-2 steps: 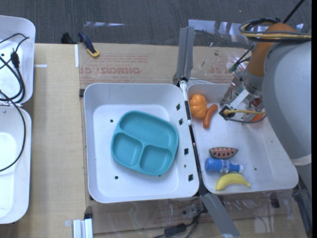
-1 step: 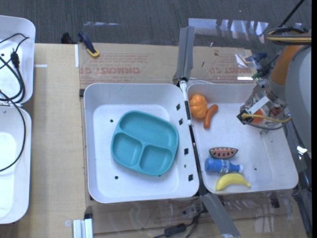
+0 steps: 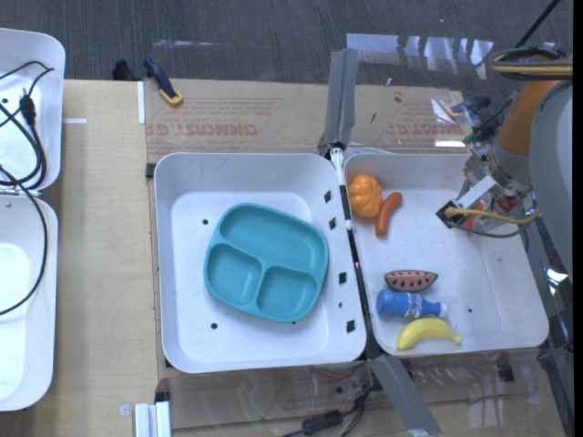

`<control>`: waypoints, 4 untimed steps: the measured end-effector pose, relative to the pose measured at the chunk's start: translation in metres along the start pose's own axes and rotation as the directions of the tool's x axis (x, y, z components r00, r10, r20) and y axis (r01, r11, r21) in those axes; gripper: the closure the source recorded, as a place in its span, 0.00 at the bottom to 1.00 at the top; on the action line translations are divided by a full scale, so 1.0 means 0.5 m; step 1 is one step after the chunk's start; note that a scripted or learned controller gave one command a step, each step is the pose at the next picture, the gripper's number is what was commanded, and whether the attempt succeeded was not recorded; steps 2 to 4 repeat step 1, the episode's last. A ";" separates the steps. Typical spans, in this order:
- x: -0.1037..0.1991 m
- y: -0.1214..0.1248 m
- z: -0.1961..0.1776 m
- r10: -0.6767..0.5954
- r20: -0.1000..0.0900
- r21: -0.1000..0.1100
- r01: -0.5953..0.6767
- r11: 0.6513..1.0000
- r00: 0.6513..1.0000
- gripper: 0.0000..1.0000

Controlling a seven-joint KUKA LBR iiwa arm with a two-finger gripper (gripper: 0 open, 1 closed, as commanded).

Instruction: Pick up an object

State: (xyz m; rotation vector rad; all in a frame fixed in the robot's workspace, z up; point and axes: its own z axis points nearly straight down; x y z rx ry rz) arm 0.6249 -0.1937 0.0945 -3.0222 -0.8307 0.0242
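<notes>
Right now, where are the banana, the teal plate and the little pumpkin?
banana [image 3: 428, 334]: camera view, middle of its curve.
teal plate [image 3: 266, 261]: camera view, central divider.
pumpkin [image 3: 364, 196]: camera view, its orange body.

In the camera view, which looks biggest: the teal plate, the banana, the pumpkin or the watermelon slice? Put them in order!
Biggest to smallest:
1. Teal plate, by far.
2. Banana.
3. Watermelon slice and pumpkin look about the same, so no ranking between them.
</notes>
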 end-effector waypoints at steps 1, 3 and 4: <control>0.108 -0.187 -0.268 0.017 -0.005 -0.007 -0.017 1.000 1.000 1.00; 0.108 -0.187 -0.268 0.017 -0.005 -0.007 -0.017 1.000 1.000 1.00; 0.108 -0.187 -0.268 0.017 -0.005 -0.007 -0.017 1.000 1.000 1.00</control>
